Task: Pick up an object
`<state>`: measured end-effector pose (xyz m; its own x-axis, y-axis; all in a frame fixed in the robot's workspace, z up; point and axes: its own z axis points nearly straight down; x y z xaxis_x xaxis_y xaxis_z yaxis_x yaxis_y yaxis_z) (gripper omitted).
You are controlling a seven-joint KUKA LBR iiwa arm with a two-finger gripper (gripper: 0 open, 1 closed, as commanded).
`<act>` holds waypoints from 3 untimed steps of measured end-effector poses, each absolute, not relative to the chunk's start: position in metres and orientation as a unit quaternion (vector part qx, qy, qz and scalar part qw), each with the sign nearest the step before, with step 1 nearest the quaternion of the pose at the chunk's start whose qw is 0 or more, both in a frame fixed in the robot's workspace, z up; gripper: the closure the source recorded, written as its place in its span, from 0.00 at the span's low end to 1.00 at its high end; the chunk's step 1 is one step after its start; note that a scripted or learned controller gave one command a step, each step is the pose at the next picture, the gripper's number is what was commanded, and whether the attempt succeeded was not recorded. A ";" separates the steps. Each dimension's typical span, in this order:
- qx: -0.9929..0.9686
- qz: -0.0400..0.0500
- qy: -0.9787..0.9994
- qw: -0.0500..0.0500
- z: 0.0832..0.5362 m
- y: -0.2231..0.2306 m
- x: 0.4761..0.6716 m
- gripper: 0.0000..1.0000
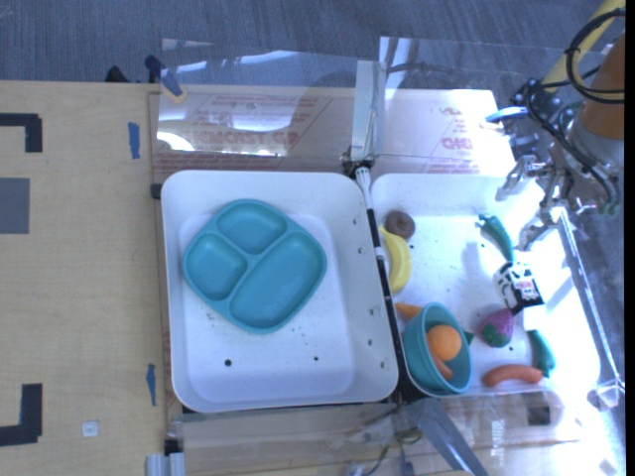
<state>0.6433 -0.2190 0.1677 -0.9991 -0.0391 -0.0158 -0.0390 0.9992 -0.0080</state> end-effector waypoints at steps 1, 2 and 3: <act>-0.031 -0.001 0.999 0.006 0.089 -0.199 0.641 0.00; -0.031 -0.002 0.999 0.012 0.103 -0.198 0.644 1.00; -0.031 -0.001 0.999 0.011 0.102 -0.198 0.644 0.00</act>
<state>0.6437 -0.1977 0.1021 -0.9978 -0.0620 -0.0221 -0.0619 0.9981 -0.0036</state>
